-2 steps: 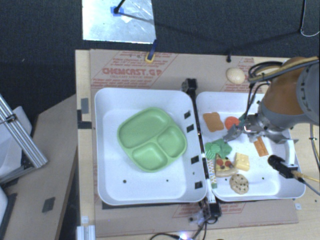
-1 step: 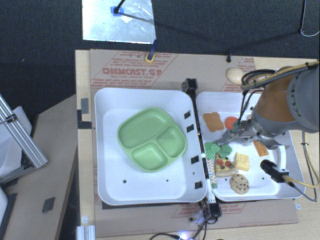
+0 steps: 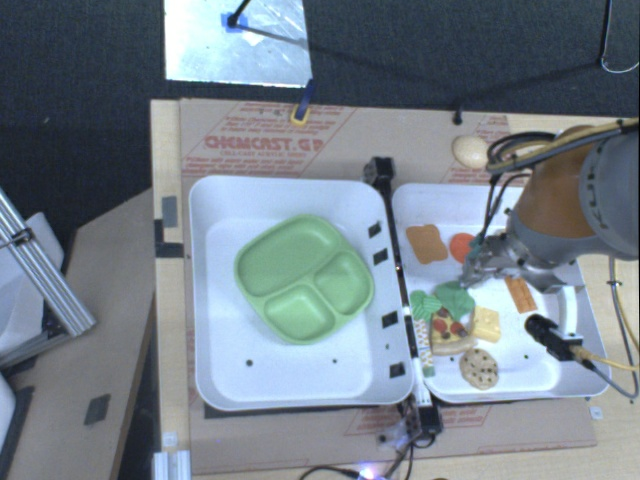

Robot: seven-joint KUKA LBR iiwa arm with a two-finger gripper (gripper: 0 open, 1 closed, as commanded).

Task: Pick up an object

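Reaching in from the right, our grey arm with its orange band (image 3: 560,193) hangs over the right-hand shallow white bin (image 3: 585,373), and we take that bin as our landmark. The two-finger gripper (image 3: 476,266) sits low over the bin's middle, just beside a green leafy toy piece (image 3: 452,298) — whether it touches the piece we cannot tell, and we cannot tell either whether the jaws are parted or closed, since the wrist hides them.

Inside the bin, toward its far left part, lies a flat tan toast-shaped slice (image 3: 427,244); a round red-orange piece (image 3: 461,245) lies just right of it, near the gripper. Below the green piece rests a small pizza-like wedge with red dots (image 3: 449,334), with a pale yellow cheese-like square (image 3: 486,323) to its right and a round brown-speckled cookie (image 3: 480,369) toward the bin's near edge. A narrow orange strip (image 3: 519,295) lies at the bin's right part, under the arm.

Left of the bin sits the second white bin (image 3: 215,368), holding a light green divided plate (image 3: 303,278). Beyond the right bin's far edge, a beige egg-shaped object (image 3: 468,150) rests on the cardboard.
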